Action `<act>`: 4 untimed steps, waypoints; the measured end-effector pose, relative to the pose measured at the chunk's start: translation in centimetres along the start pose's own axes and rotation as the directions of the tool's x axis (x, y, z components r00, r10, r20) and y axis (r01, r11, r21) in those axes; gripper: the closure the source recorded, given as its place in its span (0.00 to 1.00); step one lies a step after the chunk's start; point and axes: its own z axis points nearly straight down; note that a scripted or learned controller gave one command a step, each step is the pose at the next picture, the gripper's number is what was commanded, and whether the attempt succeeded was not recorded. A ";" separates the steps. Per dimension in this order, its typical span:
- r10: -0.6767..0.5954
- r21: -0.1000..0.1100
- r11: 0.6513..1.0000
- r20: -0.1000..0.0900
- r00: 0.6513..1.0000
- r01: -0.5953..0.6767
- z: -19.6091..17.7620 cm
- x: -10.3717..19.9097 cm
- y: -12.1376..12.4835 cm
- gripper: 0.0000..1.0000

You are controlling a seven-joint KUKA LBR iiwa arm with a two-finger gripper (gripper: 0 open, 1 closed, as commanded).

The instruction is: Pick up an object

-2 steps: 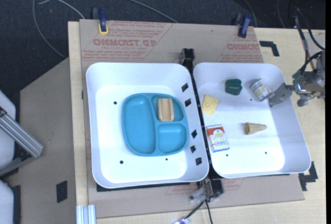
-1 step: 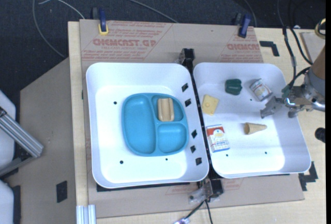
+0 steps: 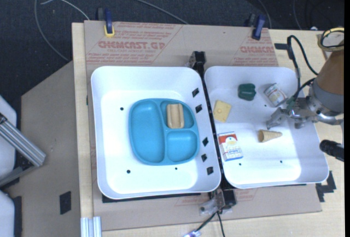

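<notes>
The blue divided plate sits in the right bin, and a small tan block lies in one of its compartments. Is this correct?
Not quite. The camera view shows the blue divided plate in the left bin, not the right bin. The rest holds: a small tan block lies in one of its compartments, the upper right one.

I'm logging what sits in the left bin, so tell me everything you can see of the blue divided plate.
The blue divided plate is a rounded, light-blue tray, plastic by its look, lying flat in the middle of the left bin, slightly turned. Raised ridges split it into three compartments: one large along its left side, two smaller on the right. The upper right compartment holds a tan, bread-like block; the other two look bare. It rests on the bin floor, apart from the walls.
</notes>
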 end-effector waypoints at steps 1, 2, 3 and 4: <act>0.000 0.000 1.000 0.000 1.000 0.000 3.5 0.1 0.0 0.00; 0.001 -0.006 1.000 0.002 1.000 -0.001 2.2 0.0 0.1 1.00; 0.000 -0.012 1.000 0.005 1.000 0.000 -4.3 0.0 0.4 1.00; 0.000 -0.010 1.000 0.005 1.000 0.000 -8.7 -0.1 0.4 1.00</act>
